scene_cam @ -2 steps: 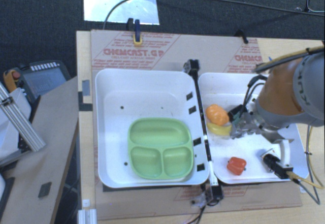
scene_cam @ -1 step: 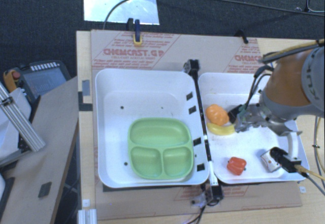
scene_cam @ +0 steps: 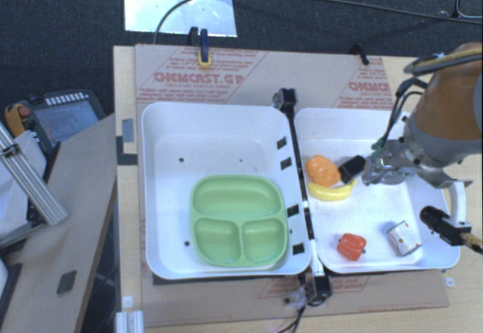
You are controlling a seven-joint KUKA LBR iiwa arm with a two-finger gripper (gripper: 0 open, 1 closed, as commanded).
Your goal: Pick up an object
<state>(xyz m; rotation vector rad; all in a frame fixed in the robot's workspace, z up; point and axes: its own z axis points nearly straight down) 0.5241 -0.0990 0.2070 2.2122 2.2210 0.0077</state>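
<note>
In the right bin [scene_cam: 423,263] an orange fruit [scene_cam: 322,169] lies at the left side, with a yellow banana [scene_cam: 333,191] touching it just in front. A red pepper-like toy [scene_cam: 351,245] sits near the front wall. To its right rests a small silver-and-white block [scene_cam: 404,237]. My gripper [scene_cam: 353,169] reaches in from the right and hangs low right beside the orange fruit, above the banana's right end. Nothing shows held in it.
A green three-compartment plate [scene_cam: 240,220] lies in the left bin [scene_cam: 170,173]. A black divider clip strip [scene_cam: 296,173] runs between the bins. The arm's grey body [scene_cam: 445,127] covers the right bin's far right side. A teach pendant [scene_cam: 64,116] sits off the bench at left.
</note>
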